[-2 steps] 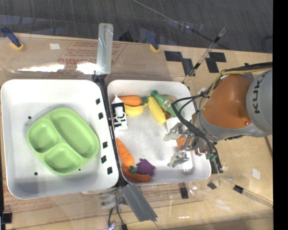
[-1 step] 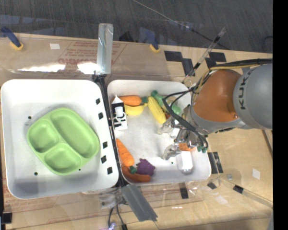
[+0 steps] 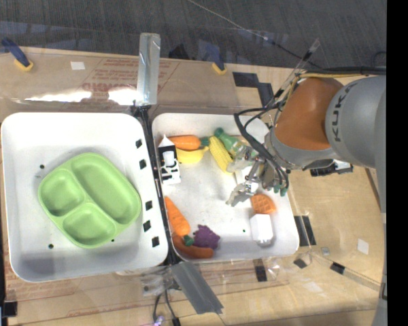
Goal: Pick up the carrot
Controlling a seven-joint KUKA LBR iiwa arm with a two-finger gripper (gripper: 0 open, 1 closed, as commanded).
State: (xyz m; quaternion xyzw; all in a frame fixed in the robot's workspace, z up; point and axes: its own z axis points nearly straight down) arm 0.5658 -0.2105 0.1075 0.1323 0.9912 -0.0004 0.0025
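Bench: brown board top with tape marks. Directly on it, two shallow white bins side by side, touching: left bin, right bin. Clear plastic sheet behind the bins

In the right bin, the carrot lies at the left wall, the gripper right of it.

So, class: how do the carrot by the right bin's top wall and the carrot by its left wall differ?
The top carrot lies sideways along the bin's top wall, touching a yellow toy; the left carrot slants down the left wall toward a purple toy. The top carrot looks stubbier, the left carrot slimmer. Both are orange and lie apart from the claw.
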